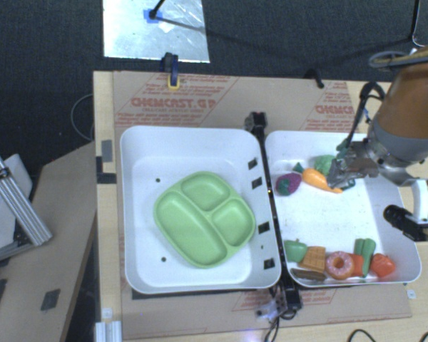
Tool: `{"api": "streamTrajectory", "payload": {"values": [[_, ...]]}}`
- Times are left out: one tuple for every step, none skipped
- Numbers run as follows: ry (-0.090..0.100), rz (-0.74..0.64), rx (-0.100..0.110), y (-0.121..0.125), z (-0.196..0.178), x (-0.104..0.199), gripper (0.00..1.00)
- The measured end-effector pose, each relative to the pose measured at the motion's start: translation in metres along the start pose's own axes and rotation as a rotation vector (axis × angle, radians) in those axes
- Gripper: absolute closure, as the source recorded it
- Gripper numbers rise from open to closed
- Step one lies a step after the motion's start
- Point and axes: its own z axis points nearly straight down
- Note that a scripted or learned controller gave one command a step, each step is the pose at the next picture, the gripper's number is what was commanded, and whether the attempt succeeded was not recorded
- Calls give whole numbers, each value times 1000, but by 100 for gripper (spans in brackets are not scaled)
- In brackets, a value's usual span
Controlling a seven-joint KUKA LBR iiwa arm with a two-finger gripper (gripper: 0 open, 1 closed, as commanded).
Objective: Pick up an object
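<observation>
Closest to us, along the near edge of the right-hand shallow white bin (396, 223), we see a row of toy foods: a green block-shaped piece (295, 250), a tan waffle-like square (314, 258), a pink-iced ring doughnut (339, 264), a pair of green pod-like pieces (364, 250) and a red-orange rounded piece (382, 265). They lie close together, some touching. Farther back in the same bin sit a purple rounded toy with a green tip (289, 183) and, just beside it, an orange carrot-shaped toy (318, 179), with a darker green toy (323, 164) right behind the carrot.

In the left-hand white bin (139, 191) rests a pale green three-compartment plastic plate (204, 219). Both bins sit on a brown board-covered worktop (200, 102).

As for progress, we judge the pick not yet made. Every toy we can make out lies on a bin floor, and none is lifted. The grey arm with its orange band (412, 98) reaches in from the right, and its gripper (342, 177) is low over the back of the right bin, at the thick end of the carrot. That carrot looks the likely target. What remains, as we read it, is a firm grasp and a lift clear of the bin.

Of the fingers we cannot tell how far apart they stand: the dark metal blurs together against the toys. They appear to touch or nearly touch the carrot, but we see nothing clearly caught between them.
</observation>
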Motion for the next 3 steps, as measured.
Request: {"api": "streamTrajectory", "payload": {"values": [[1, -1, 2, 8, -4, 52, 100], [2, -2, 2, 18, 0, 111, 100], [0, 2, 2, 31, 6, 146, 100]]}}
